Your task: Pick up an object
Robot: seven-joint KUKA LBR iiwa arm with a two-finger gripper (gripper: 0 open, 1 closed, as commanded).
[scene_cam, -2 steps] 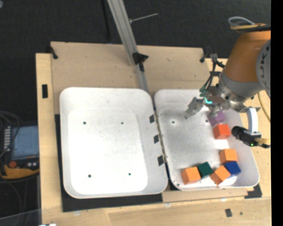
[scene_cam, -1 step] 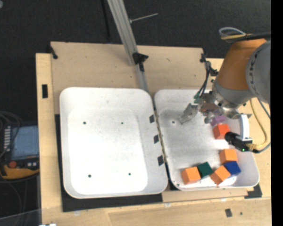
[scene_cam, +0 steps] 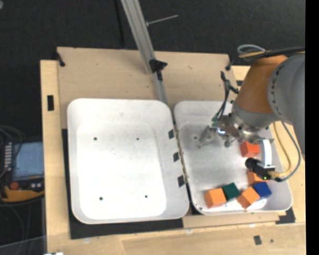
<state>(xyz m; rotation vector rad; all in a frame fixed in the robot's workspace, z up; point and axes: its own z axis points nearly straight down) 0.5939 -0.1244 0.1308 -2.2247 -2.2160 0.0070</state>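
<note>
Blocks (scene_cam: 229, 194), boxy, smooth, in white bin (scene_cam: 202, 158)

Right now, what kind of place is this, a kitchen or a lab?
Probably a robot lab. A grey and orange arm reaches over two white bins, coloured blocks lie in one, and cables trail beside the bench.

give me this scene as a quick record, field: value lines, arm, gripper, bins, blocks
arm: grey with orange band, reaching in from the right over the right bin
gripper: gripper low over the right bin's upper middle, nothing visibly between its fingers
left bin: left bin, white, shallow
right bin: right bin, white, holds the blocks
blocks: orange block, green block, second orange block and blue block clustered at the near edge; red-orange block beside the wrist
</note>
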